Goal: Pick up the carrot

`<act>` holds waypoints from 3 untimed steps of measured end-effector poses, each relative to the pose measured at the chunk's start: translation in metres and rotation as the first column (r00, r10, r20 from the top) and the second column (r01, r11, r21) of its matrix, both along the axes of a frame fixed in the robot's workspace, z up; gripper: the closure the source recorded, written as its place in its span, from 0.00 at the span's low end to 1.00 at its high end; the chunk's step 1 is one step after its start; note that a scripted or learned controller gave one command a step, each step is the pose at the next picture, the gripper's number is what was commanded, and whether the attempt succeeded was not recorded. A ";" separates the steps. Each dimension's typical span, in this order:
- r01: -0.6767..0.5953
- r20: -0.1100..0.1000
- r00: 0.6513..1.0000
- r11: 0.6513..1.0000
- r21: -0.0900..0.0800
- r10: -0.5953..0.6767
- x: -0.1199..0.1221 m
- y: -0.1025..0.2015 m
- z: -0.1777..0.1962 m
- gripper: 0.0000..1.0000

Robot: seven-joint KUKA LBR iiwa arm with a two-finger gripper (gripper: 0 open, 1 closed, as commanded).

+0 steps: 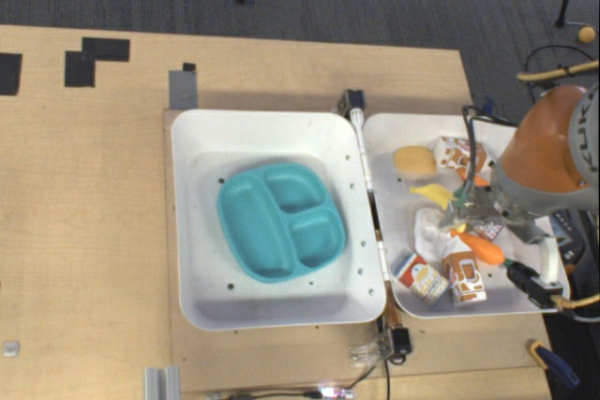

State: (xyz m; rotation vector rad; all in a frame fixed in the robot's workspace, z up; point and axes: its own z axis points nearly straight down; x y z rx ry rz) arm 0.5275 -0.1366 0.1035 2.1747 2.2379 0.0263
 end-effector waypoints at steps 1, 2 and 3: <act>0.394 -0.031 0.919 0.919 0.003 -0.393 0.106 -0.005 -0.016 1.00; -0.079 -0.019 0.997 0.997 0.009 0.079 0.039 -0.046 -0.015 1.00; -0.078 -0.019 0.997 0.997 0.009 0.078 0.039 -0.046 -0.015 0.00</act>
